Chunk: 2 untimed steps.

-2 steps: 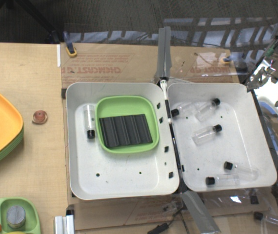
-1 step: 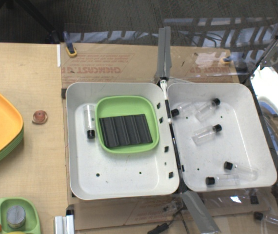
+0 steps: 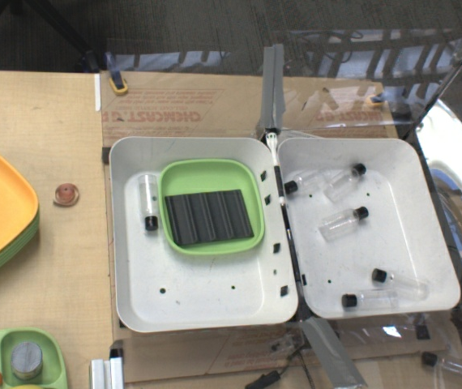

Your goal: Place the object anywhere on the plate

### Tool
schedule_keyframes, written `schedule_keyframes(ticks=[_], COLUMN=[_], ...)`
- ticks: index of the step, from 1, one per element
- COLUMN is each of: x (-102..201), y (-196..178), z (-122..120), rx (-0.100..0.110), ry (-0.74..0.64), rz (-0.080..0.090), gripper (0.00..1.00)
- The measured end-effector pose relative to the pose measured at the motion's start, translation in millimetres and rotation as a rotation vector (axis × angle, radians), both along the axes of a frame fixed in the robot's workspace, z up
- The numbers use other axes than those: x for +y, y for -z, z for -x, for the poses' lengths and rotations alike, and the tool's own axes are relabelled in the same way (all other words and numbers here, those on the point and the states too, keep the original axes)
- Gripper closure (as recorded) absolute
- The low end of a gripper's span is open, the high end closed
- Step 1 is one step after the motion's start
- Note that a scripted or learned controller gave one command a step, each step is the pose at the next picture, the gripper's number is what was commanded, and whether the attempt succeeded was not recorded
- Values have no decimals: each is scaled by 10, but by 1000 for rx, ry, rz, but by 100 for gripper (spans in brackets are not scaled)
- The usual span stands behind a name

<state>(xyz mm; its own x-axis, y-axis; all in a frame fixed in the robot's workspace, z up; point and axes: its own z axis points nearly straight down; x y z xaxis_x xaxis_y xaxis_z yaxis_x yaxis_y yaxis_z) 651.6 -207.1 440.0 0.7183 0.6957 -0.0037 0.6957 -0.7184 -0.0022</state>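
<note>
1. While claw state can't be told from this view, the scene reads fine: green plate (image 3: 211, 172) sits in the left bin (image 3: 134, 298), toward its 12 o'clock, with a black ribbed slab (image 3: 207, 217) covering most of it.
2. Likely object: the clear vial with black cap (image 3: 149, 202), lying flat on the bin floor just off the plate's 9 o'clock rim, cap pointing to 6 o'clock.
3. More capped vials (image 3: 342, 223) lie scattered in the right bin (image 3: 425, 217), from 11 to 6 o'clock.
4. Handling guess: light, rigid, smooth plastic; round, so it will roll and slip. Grip across the barrel mid-length, not on the cap.
5. Clearance: tight. Bin wall at the vial's 9 o'clock, plate rim at 3 o'clock; finger room is better along 12–6.
6. Drop zone: ribbed slab grooves should stop rolling; bare rim strip is narrow. Left bin's 6 o'clock half is open floor.
</note>
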Motion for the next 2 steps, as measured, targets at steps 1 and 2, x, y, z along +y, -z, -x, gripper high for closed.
schedule_keyframes(ticks=[1,2], x=[-104,-138], y=[5,12], z=[25,22], rx=[1,2], ry=[137,75], rz=[0,-1], gripper=[0,0])
